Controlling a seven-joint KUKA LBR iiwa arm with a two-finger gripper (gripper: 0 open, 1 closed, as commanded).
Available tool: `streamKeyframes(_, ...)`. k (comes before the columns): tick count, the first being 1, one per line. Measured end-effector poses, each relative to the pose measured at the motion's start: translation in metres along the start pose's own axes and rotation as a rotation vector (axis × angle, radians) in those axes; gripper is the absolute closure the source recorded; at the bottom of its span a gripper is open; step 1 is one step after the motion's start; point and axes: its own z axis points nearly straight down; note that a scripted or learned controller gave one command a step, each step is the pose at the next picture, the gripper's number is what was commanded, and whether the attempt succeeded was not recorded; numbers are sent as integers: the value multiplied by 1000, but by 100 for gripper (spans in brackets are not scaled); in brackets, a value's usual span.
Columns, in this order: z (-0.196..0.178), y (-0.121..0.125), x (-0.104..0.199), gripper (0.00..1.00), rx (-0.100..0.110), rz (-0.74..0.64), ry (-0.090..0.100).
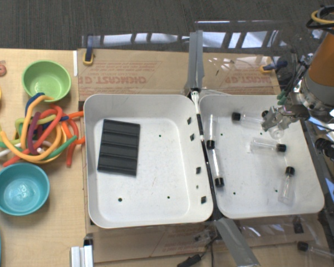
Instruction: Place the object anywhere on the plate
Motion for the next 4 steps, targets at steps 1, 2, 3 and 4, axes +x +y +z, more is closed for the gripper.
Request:
streamKeyframes(1, 31, -44, 59, 100, 3, -124, 1)
streamKeyframes(2, 30, -9, 162, 100, 1, -279, -1)
streamKeyframes(3, 30, 41, 84, 100, 2, -252, -1)
streamKeyframes(4, 30, 85, 59, 100, 0, -217, -1)
